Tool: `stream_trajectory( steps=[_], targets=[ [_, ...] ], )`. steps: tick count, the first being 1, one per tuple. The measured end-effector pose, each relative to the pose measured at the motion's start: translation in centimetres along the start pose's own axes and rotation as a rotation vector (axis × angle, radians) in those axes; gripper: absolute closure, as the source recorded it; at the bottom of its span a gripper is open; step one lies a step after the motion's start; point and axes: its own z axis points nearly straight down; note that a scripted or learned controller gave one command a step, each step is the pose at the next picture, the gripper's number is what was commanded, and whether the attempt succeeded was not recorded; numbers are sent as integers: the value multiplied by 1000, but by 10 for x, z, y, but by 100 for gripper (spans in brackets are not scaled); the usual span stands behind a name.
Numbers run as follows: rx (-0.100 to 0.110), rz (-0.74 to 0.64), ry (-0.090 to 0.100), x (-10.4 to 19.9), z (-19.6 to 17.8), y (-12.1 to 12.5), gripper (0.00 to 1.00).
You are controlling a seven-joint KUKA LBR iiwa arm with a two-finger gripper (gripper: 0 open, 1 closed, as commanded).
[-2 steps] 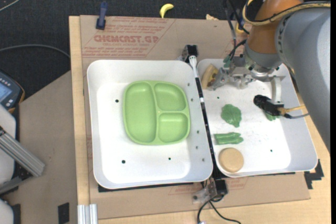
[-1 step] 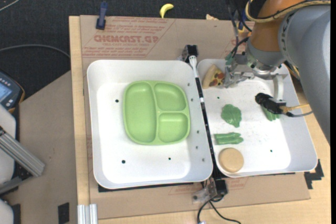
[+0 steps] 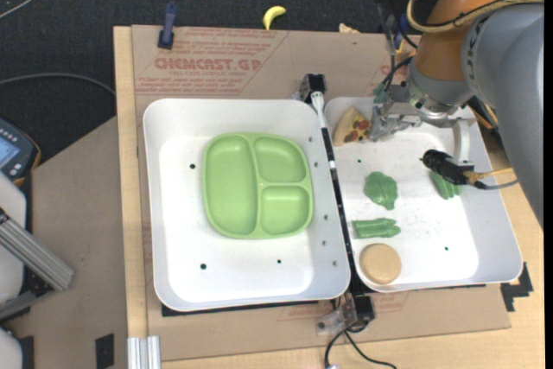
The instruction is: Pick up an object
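While the left bin (image 3: 164,186) holds a green tray (image 3: 257,184), the right bin (image 3: 458,259) holds toy foods.

Two white bins (image 3: 173,272) (image 3: 484,264) are counted, one green divided plate (image 3: 257,185), three green food pieces (image 3: 380,188) (image 3: 376,228) (image 3: 446,184), one pizza slice (image 3: 350,127), one round bun (image 3: 380,264).

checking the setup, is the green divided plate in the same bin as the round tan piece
No, the green divided plate lies in the left bin, while the round tan piece sits in the right bin.
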Motion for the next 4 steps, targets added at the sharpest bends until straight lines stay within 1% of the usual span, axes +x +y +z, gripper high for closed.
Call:
stream_trajectory(
  steps=[3, 4],
  targets=[
    [-8, -2, -3, 0, -31, 2, 100],
    [-3, -12, 9, 133, -82, 12, 100]
  ],
)
